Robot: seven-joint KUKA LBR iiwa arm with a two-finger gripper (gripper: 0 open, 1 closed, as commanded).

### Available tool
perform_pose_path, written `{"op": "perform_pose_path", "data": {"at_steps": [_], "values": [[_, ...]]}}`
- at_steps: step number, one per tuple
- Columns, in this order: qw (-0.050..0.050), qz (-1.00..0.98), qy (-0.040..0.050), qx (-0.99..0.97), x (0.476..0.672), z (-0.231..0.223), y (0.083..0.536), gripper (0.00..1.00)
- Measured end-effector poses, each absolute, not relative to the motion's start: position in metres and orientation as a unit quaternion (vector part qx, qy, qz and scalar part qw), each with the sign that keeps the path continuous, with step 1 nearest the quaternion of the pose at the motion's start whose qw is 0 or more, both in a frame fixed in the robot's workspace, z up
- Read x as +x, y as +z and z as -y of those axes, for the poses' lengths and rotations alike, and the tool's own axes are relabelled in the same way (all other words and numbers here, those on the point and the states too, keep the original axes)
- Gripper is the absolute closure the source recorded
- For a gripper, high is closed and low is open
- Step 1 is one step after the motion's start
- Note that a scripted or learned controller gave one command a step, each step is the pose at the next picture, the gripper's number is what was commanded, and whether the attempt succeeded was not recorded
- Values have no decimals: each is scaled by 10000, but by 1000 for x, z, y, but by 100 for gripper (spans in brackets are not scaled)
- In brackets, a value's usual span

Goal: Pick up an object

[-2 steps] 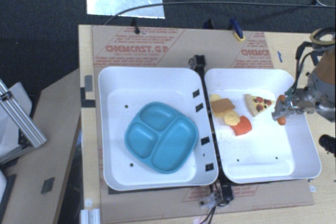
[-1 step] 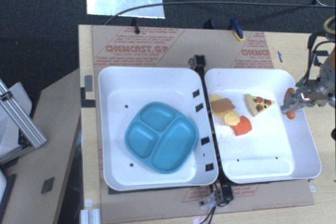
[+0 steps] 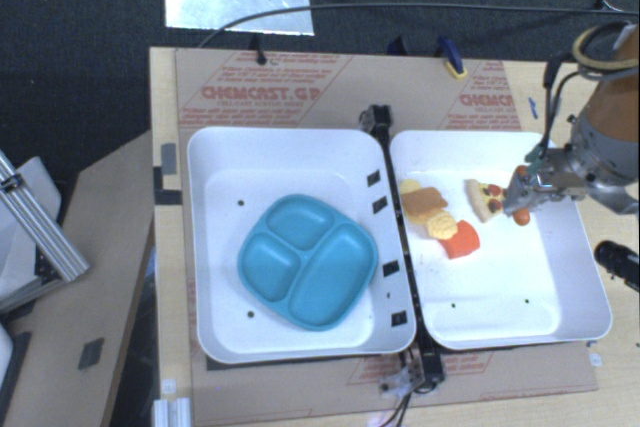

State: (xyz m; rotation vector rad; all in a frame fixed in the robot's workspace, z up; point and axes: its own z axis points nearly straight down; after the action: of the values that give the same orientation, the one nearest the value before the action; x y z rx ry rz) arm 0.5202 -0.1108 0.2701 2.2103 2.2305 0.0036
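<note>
The right bin holds several toy foods near its upper left. A brown bread-like piece lies beside the divider, with a yellow round piece just below it. To their right sits an orange-red wedge. A pizza slice lies further right. My gripper hangs low over the right bin, right at the pizza slice's right edge. Whether it touches the slice is not clear.
A blue divided plate lies in the left bin. The arm's grey body with its orange band comes in over the right bin's right rim. Cables cross the dark floor behind the bench.
</note>
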Motion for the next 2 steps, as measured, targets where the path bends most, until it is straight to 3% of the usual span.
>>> {"op": "perform_pose_path", "data": {"at_steps": [2], "values": [[-1, -7104, 6, 7038, 527, -3, 248, 100]]}}
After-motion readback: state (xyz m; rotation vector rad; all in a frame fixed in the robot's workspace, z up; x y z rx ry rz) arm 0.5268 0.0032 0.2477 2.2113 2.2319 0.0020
